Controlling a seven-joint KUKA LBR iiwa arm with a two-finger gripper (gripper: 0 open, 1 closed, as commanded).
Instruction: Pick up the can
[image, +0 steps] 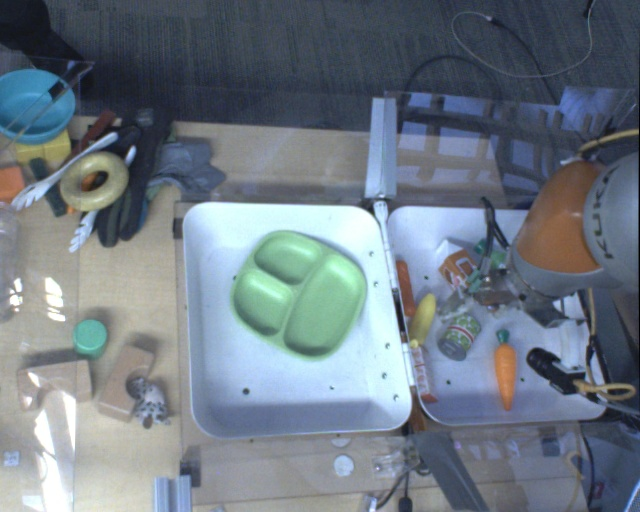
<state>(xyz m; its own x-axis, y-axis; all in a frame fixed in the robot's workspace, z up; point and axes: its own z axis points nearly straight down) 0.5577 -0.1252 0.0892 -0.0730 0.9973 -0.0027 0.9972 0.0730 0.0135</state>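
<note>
Tabletop (280, 160) of pale wood carries two white bins side by side. Left bin (210, 380) holds a green divided plate (298, 292) near its middle. Right bin (470, 405) holds the grey arm (575, 225) with its orange band, leaning in from the right edge. Pincer (487, 283) hangs low over the bin's middle; whether it is released or clenched cannot be told. Orange carrot (506, 371) lies toward the front edge, yellow banana (424, 317) by the left wall. Can (459, 336) lies between them, just below the pincer.

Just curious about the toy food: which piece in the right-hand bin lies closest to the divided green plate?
The red hot dog, lying lengthwise along the right bin's left wall. The yellow banana, can and carrot lie farther right.
</note>
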